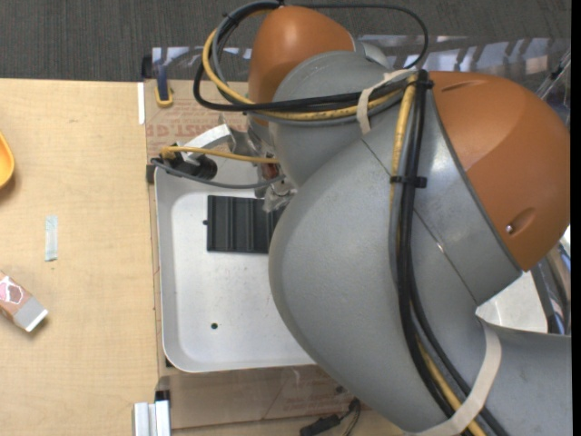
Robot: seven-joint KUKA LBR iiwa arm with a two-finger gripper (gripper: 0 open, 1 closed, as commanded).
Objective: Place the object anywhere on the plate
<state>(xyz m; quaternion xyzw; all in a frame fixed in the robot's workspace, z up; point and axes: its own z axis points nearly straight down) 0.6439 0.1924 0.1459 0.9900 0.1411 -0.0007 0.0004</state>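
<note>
Arm point(390, 243) overhangs the bin point(182, 334). Gripper point(270, 192) state: cannot tell. Black ribbed piece point(236, 223), likely the object, lies just beside the gripper on the bin floor. Verify grasp before lifting; rise vertically.

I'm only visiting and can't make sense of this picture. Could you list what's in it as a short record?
arm: grey with orange caps, bulking over the white bin
in bin: dark ribbed rectangle, lying flat
gripper: hidden by the arm
wooden bench: small pale strip; pink and grey block at left edge
plate: cannot tell
</note>
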